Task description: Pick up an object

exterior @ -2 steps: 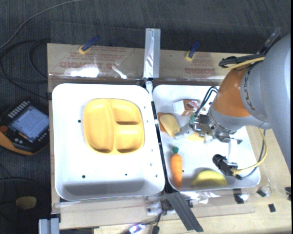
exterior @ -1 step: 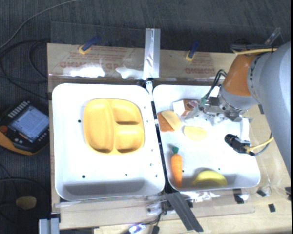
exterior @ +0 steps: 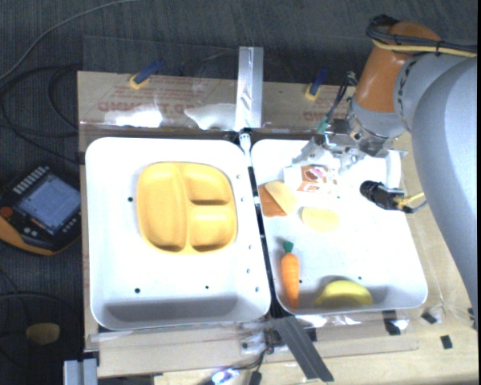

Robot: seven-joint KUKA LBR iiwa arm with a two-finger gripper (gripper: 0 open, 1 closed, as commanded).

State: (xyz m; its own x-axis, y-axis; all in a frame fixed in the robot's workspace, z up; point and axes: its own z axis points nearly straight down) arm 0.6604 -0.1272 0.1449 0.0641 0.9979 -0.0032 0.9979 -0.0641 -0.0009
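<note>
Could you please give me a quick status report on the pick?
Claw low over right bin's far end. At white carton, grasp unconfirmed. Carrot, banana untouched.

A small white box with red print [exterior: 313, 176] lies near the top of the right bin. An orange wedge [exterior: 274, 199] rests by the left wall. A pale yellow round piece [exterior: 320, 218] sits in the middle. A carrot [exterior: 289, 269] and a banana [exterior: 344, 293] lie near the bottom.
</note>
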